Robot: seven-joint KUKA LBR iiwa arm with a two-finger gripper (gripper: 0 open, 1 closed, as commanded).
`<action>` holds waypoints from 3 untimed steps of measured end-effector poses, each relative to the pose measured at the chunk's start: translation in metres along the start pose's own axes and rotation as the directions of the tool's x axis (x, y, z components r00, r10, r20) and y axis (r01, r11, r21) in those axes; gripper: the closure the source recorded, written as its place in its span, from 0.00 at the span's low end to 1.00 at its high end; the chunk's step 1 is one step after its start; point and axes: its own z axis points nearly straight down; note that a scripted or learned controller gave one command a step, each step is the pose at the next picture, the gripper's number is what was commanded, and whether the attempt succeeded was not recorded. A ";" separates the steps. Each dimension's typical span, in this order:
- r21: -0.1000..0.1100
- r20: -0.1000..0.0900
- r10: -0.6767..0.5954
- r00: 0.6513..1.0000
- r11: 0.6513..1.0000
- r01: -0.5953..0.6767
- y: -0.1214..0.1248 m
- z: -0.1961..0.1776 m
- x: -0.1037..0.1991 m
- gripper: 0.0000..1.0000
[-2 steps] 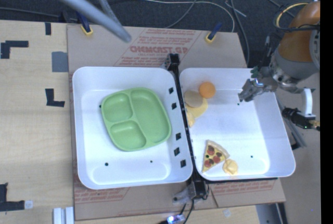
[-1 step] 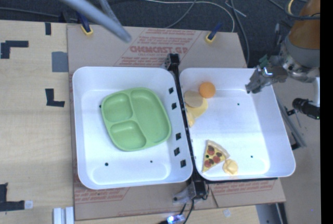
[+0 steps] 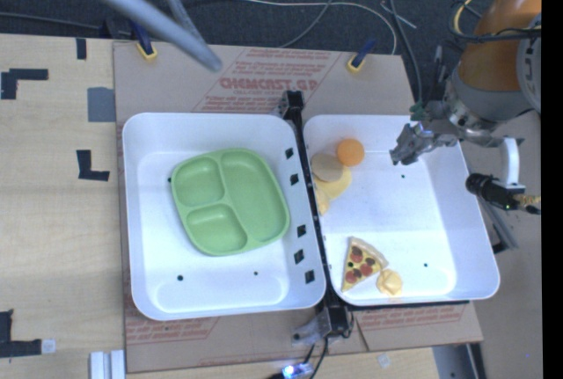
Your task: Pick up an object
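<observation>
Tool: the tool [image 3: 410, 148] hung over the upper right part of the right bin [image 3: 440, 210], at the right of the frame; whether it was released or clenched could not be told, and nothing showed in its grip.
Arm: the grey arm [image 3: 493, 96] with its orange band [image 3: 501, 21] came in from the upper right corner of the frame.
Nearest objects: an orange ball [image 3: 351, 151] lay left of the tool, near the bin's upper left corner, well apart from the tool; just beside it, lower left, sat a tan round piece [image 3: 326, 166] resting on a pale yellow piece [image 3: 332, 188].
Lower objects: a pizza slice [image 3: 361, 263] lay near the bin's lower edge, with a small yellow lump [image 3: 390, 282] touching or just beside its right end.
Left bin: the left bin [image 3: 149, 219] held a green divided plate [image 3: 230, 200], lying flat in the middle left of the frame.
Table: both bins sat on cardboard [image 3: 264, 74] on the wooden table [image 3: 53, 219].
</observation>
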 end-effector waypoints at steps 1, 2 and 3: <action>0.000 -0.001 -0.002 1.000 1.000 0.002 -0.012 0.007 0.061 1.00; 0.002 0.000 -0.001 1.000 1.000 0.001 -0.029 0.015 0.115 1.00; -0.001 -0.001 -0.003 1.000 1.000 0.003 -0.037 0.001 0.169 1.00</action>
